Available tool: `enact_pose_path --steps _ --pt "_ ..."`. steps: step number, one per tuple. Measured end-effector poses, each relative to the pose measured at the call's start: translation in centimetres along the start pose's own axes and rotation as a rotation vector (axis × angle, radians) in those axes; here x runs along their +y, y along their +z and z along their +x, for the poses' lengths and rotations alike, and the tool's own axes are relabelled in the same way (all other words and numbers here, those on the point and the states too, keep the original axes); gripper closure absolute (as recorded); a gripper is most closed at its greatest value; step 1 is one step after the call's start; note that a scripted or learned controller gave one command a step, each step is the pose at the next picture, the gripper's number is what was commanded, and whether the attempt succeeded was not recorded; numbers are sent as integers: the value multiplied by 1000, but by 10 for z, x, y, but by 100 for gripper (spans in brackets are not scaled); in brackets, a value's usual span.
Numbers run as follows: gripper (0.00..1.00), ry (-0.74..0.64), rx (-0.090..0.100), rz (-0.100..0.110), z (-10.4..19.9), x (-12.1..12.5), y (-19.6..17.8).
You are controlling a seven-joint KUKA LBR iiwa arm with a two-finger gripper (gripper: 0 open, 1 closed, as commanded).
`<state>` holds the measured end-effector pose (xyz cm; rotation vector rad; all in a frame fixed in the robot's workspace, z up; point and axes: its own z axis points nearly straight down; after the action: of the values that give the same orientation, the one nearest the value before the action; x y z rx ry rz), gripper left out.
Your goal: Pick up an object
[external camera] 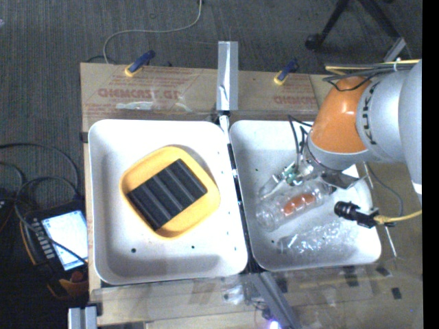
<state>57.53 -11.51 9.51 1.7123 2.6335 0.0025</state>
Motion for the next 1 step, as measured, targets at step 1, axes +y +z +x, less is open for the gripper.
enact_pose_path --steps 1 --pt "0 43 -2 0 -29 -57 -39"
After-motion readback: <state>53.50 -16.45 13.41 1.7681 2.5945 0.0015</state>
